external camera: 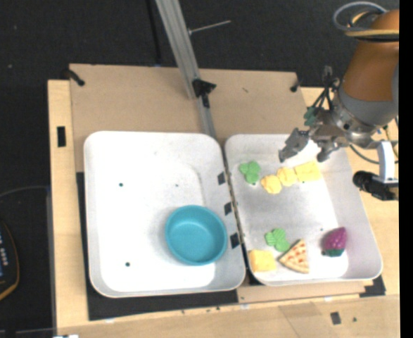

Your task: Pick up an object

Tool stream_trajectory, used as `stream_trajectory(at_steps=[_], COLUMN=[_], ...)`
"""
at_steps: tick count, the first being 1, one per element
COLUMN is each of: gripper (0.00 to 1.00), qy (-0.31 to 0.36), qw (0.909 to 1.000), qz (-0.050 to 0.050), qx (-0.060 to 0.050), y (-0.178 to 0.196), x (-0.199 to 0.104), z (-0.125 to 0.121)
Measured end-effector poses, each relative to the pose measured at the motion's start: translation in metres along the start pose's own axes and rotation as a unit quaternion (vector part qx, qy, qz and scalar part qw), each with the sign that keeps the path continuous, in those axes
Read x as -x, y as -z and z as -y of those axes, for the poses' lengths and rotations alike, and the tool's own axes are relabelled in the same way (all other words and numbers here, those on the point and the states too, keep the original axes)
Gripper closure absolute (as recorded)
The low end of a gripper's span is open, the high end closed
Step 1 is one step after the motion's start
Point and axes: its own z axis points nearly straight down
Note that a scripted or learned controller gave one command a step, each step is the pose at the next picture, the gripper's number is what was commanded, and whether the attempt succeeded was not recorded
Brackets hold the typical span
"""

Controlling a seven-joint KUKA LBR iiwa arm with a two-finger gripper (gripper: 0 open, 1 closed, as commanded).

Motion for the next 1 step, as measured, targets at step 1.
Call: stream_trajectory(at_steps=[1], gripper=[0.0], qy=[-0.001], qw=[1.0], qz=[0.0], qx=[-0.003], y=[-0.0585], x=[-0.0026], z=[-0.0072])
